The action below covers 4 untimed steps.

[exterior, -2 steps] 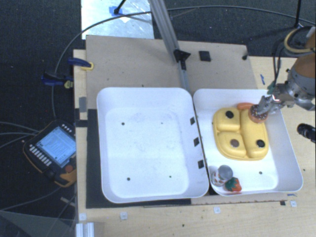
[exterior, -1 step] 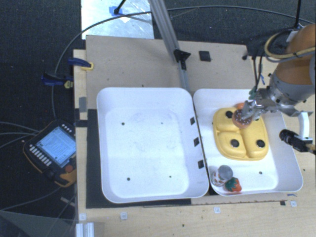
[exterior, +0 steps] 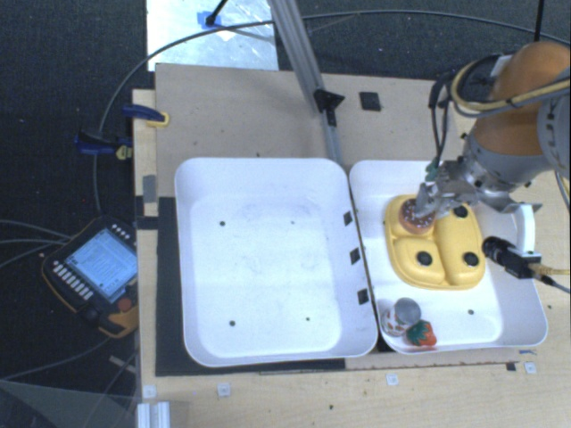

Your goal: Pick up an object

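In the right bin (exterior: pixel 517 324) lies a large yellow moulded toy (exterior: pixel 442 248) with dark spots. A small brownish round object (exterior: pixel 414 217) rests on the toy's upper left part. My gripper (exterior: pixel 426 201) hangs straight down over that round object, right at its top, and the wrist hides the fingertips. At the bin's front left corner lie a grey ball (exterior: pixel 407 310) and a small red, orange and green object (exterior: pixel 421 333).
The left bin (exterior: pixel 259 257) stands beside the right one, with black clips (exterior: pixel 355 255) along the shared rim. A metal pole (exterior: pixel 299 47) slants across the back of the bench. A teach pendant (exterior: pixel 94 270) lies on the floor to the left.
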Each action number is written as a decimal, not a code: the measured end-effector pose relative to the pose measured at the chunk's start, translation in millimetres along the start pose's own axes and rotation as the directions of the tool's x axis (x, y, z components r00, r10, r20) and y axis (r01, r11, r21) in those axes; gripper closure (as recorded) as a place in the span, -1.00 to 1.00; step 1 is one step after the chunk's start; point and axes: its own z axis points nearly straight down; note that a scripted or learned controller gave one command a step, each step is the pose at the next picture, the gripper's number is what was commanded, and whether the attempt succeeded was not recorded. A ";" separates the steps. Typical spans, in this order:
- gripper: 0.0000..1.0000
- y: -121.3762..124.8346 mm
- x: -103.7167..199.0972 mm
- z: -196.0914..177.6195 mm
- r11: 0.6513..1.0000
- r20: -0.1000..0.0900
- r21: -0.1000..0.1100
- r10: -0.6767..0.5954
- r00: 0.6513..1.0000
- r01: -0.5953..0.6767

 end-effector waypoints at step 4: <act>1.00 -50.2 185.5 -2.7 1.000 -0.001 0.002 -0.001 1.000 0.001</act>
